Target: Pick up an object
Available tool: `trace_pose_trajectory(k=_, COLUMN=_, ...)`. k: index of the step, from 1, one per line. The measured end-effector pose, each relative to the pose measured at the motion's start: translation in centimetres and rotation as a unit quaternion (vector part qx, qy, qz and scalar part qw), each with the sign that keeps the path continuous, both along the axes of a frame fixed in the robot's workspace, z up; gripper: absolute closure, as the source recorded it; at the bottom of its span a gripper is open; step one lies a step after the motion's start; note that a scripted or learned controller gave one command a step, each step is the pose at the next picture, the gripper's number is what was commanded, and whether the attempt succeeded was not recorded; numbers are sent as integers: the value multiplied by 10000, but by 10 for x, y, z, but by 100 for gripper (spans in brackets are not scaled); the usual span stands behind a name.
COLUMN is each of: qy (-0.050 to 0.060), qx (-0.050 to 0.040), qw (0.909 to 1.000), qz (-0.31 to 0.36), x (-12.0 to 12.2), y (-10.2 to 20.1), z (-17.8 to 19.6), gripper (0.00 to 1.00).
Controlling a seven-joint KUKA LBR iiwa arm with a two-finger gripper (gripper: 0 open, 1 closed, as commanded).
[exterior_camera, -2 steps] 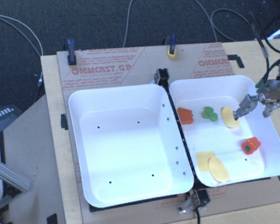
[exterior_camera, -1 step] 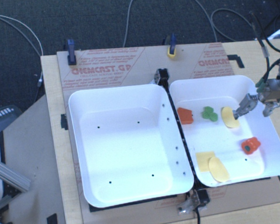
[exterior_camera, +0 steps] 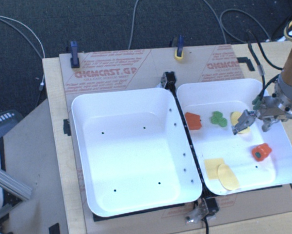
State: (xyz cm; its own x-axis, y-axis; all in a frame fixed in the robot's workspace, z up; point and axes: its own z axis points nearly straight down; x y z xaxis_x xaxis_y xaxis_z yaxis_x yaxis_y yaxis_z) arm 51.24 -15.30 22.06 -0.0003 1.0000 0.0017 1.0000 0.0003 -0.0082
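Note:
My gripper (exterior_camera: 253, 126) hangs low over the right part of the right bin (exterior_camera: 282, 177), open, its two fingers apart with nothing between them. Its left finger (exterior_camera: 240, 123) lies over a yellow object (exterior_camera: 235, 116), partly hiding it. A green object (exterior_camera: 218, 118) and an orange-red block (exterior_camera: 193, 120) lie to the left of that. A red-orange pepper-like object (exterior_camera: 261, 151) sits just below the gripper. Two yellow pieces (exterior_camera: 214, 167) (exterior_camera: 228, 177) rest near the bin's front wall.
The left bin (exterior_camera: 88, 161) stands beside the right one, and their walls meet along a black divider (exterior_camera: 183, 136). Cables (exterior_camera: 256, 58) run behind the right bin. Clamps (exterior_camera: 179, 48) hold the board at the back.

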Motion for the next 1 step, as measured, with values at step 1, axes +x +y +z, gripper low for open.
trace_pose_trajectory(k=1, qy=5, qx=2, qw=10000, qz=-6, x=0, y=-9, z=-60, gripper=0)
